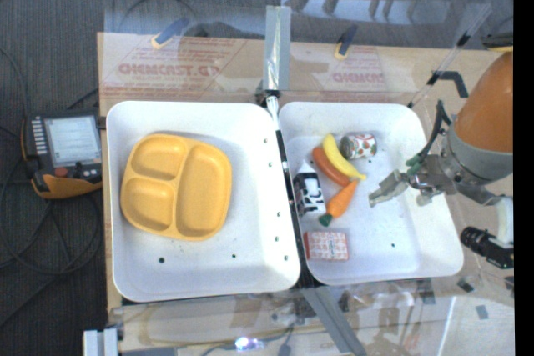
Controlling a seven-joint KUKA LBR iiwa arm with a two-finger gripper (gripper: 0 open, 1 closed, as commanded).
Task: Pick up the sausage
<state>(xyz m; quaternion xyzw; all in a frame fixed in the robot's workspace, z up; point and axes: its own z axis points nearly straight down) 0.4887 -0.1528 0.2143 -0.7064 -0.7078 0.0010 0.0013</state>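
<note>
The sausage [328, 166] is a red-orange stick lying aslant in the right bin [400, 254], partly under a yellow banana [341, 156]. My gripper [390, 183] hangs over the right half of that bin, to the right of the sausage and apart from it. Its fingers [377, 194] point left and are spread open, with nothing between them.
Just below the sausage lies a carrot [341, 199], and a black and white bottle [309, 191] rests by the bin's left wall. There is a small can [360, 146] behind the banana and a red packet [325, 245] in front. The left bin [125, 271] holds a yellow divided plate [176, 185].
</note>
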